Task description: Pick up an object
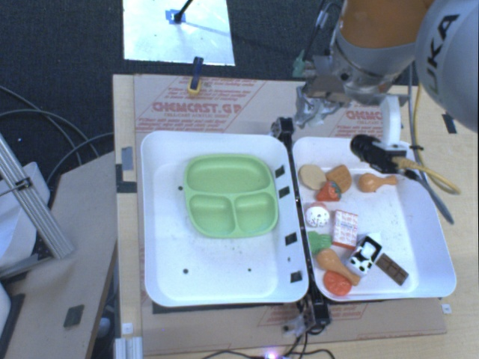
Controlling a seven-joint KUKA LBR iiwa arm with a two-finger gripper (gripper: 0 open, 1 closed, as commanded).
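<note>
**Item 1, hard to make out.** My gripper (314, 114) reads as a blurred grey cluster against the printed sheet (224, 99). Whether my jaws stand wide or narrow, I cannot tell. My arm (441, 43) is cut off by the top and right edges, leaving the orange band (389, 6) and the grey housing below it.

**Item 2, partly hidden.** 1 green piece (320, 241) sits wedged between its neighbours, and I cannot tell what kind of thing it is. 1 red round piece (337, 283) lies at the near rim, partly under the drumstick (333, 262).

**Item 3, pose.** I reach in from the right with my wrist turned downward. My gripper hangs over the far rim of the right bin (423, 230), near the far end of the divide between the 2 bins. It is apart from the toys.

**Item 4, task's things, all in the right bin along its left half.**
- Far group:
  - 1 tan round piece (312, 176)
  - 1 orange-brown piece (339, 176)
  - 1 red piece (328, 193)
  - 1 tan long-necked piece (376, 182)
- Middle:
  - 1 white ball (317, 217)
  - 1 red-and-white carton (345, 228)
- Near:
  - 1 black-and-white block (364, 255)
  - 1 brown bar (391, 269)

**Item 5, left bin (165, 223).** It holds 1 green plate (228, 197) with 3 compartments, lying flat near the middle.
</note>
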